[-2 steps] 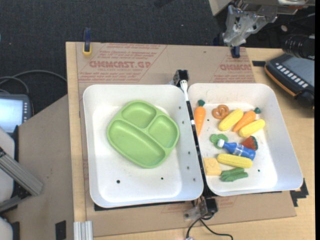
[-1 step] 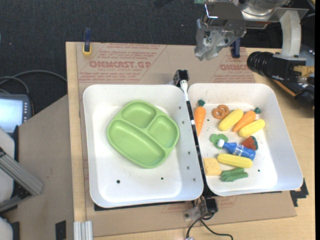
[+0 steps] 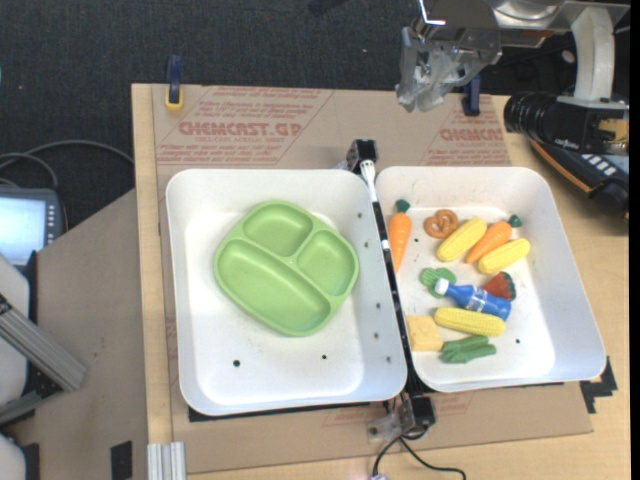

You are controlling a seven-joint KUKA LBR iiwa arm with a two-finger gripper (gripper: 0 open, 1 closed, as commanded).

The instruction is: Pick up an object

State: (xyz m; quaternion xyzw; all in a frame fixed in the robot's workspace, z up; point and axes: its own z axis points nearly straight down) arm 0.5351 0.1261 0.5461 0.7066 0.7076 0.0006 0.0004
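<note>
A brown board [image 3: 250,128] on the bench carries two white bins. The left bin [image 3: 200,368] holds a green divided plate [image 3: 286,266]. The right bin [image 3: 560,308] holds toy food: a carrot [image 3: 399,238] by its left wall, a pretzel [image 3: 439,223], corn cobs [image 3: 470,320], a blue bottle [image 3: 477,298]. The gripper [image 3: 428,86] hangs above the board behind the right bin, nothing between its fingers; how wide they stand, I cannot tell.
</note>
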